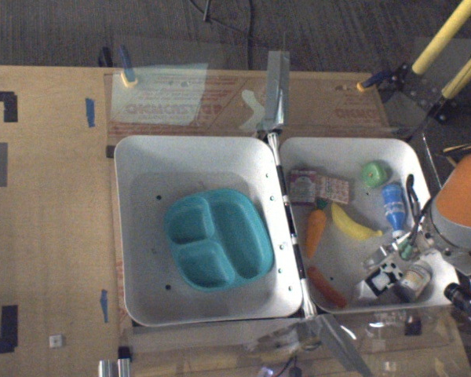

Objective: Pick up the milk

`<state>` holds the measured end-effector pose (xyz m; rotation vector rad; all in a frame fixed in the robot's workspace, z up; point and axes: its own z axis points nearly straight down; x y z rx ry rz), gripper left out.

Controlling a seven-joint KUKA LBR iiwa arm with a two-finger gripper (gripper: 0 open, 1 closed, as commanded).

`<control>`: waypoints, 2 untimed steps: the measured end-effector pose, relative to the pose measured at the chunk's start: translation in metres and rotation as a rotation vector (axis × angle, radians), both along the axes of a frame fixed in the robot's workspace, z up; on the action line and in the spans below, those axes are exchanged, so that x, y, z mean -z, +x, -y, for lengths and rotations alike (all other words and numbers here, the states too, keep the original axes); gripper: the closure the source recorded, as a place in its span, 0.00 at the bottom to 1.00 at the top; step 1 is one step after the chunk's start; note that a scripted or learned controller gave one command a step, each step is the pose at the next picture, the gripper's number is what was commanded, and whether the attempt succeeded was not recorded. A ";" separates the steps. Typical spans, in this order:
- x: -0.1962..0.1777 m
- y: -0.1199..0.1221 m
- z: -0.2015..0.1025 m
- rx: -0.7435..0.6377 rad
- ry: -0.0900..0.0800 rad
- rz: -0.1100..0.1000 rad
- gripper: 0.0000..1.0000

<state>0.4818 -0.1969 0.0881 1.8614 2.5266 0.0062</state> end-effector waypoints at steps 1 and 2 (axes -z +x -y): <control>0.000 0.001 -0.053 0.432 -0.001 0.005 0.00; 0.000 0.001 0.015 0.147 -0.001 0.005 0.00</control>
